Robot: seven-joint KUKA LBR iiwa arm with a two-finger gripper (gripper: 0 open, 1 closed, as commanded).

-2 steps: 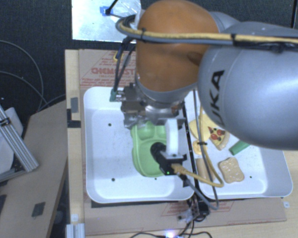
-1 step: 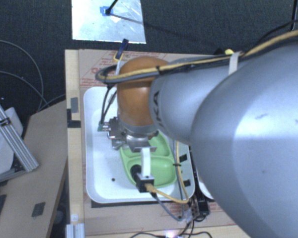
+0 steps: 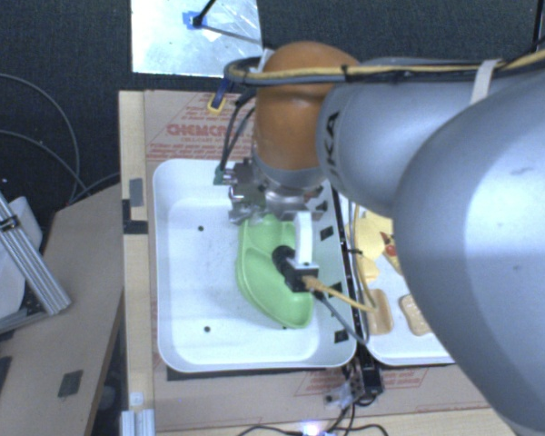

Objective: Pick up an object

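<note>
A grey robot arm with an orange band was seen reaching in from the right, its gripper (image 3: 268, 212) lowered over the left white bin (image 3: 186, 280). A green, curved plastic object (image 3: 257, 278) was laid in that bin, towards its right side, directly under the gripper and partly covered by it. Whether the gripper was apart, together or clamped on the object could not be told, since the wrist hid it. In the right bin (image 3: 409, 359), pale yellow (image 3: 374, 239) and tan pieces (image 3: 409, 314) were seen beside the arm. Both bins were set on brown cardboard (image 3: 177, 130) on the worktop; red printing on it could be read only in part, as "CHEMC".
</note>
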